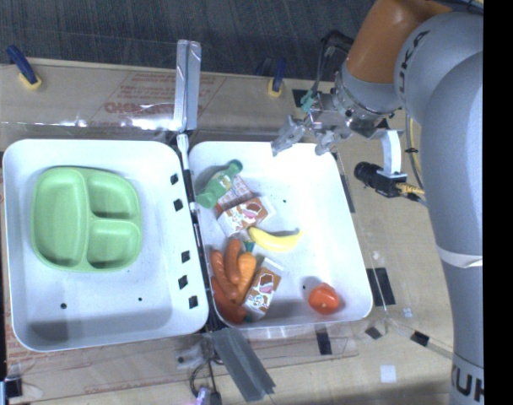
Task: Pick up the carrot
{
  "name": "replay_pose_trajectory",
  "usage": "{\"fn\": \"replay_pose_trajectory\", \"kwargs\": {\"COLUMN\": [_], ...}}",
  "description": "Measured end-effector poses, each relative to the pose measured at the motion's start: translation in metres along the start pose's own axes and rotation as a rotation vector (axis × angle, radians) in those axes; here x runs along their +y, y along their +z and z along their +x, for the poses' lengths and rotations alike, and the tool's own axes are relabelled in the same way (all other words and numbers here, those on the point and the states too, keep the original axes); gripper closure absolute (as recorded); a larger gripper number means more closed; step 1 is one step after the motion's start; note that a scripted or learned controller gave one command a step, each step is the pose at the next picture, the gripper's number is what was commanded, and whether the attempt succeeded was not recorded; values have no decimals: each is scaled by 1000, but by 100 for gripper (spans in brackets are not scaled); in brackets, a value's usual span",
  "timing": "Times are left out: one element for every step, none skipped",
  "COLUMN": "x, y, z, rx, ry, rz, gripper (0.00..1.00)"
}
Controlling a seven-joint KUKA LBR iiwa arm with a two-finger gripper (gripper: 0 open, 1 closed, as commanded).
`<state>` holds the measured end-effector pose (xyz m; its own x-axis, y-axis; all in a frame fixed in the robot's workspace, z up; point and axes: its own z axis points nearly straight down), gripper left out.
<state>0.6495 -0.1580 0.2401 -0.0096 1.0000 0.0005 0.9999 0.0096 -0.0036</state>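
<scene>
The orange carrot [243, 270] lies in the right bin [345, 226] near its front left corner, packed among other orange-red pieces and half over a snack packet [263, 288]. My gripper [301, 145] hangs above the bin's back rim, well behind and to the right of the carrot. Its two fingers are spread open with nothing between them.
The right bin also holds a green bottle [216, 185], more snack packets [240, 210], a banana [276, 239] and a tomato [324, 299]. A green divided plate [88, 218] lies in the left bin [20, 310]. A grey divider bar [187, 83] stands between the bins at the back.
</scene>
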Motion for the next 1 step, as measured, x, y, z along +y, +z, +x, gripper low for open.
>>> {"fn": "replay_pose_trajectory", "kwargs": {"x": [-44], "y": [93], "z": [39], "rx": [0], "ry": [-317], "rz": [0], "gripper": [0]}}
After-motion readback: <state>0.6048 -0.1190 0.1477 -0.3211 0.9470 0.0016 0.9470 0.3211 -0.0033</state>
